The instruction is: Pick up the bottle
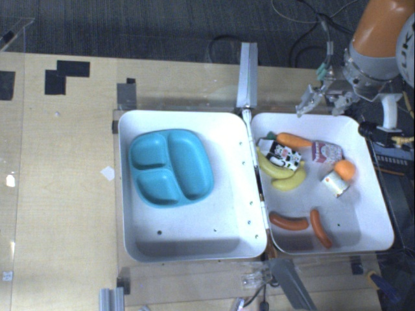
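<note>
Two white bins sit side by side on the bench: the left bin (pixel 130 238) carries a blue divided tray (pixel 171 166), and the right bin (pixel 373 219) carries the clutter the task draws from. Going down in size there, a yellow banana (pixel 283 175) lies at the bin's left side with a small black-and-white toy (pixel 285 153) resting on it, a long carrot (pixel 293 140) sits just behind them, and a pinkish carton (pixel 326 151) lies beside the carrot's tip. Two sausages (pixel 289 222) lie near the front wall, one flat and one angled. The bottle (pixel 340 177) is, as best I can judge from this slanted view, the small piece with an orange top and a pale body lying tilted right of the banana, apart from the carton and clear of the walls.

The arm (pixel 382 24) reaches in at the upper right, and the gripper (pixel 326 101) hangs over the bin's back rim, well apart from the bottle. Its fingers (pixel 310 102) are spread apart with nothing between them and nothing touching them.

I read the step in hand as the approach: no grasp has begun. The next move calls for carrying the gripper forward and rightward over the bottle, turning the wrist so the jaws straddle its narrow width, then descending close to the floor before closing, since it lies low and could roll away
</note>
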`<move>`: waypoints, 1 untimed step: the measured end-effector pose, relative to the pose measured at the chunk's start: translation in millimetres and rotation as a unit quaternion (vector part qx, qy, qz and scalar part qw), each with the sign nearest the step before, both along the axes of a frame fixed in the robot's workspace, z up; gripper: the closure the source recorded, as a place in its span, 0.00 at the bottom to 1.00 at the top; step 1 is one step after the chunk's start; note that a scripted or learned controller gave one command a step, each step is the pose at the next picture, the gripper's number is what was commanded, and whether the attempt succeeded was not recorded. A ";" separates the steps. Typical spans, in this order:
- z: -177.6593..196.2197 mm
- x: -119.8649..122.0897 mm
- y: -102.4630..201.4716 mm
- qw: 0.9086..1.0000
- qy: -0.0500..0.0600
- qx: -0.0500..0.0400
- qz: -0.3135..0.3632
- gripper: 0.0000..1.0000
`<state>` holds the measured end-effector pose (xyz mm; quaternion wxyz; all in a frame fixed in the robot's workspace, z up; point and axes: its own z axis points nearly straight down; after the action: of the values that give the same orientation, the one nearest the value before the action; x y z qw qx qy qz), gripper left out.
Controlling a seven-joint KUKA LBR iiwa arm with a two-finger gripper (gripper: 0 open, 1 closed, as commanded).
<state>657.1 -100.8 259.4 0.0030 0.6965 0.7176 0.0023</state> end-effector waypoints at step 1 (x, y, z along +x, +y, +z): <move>-75.2 -55.8 -45.1 0.990 0.002 0.001 -0.143 0.00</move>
<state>601.3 -146.0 184.2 0.0010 0.7920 0.6106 0.0011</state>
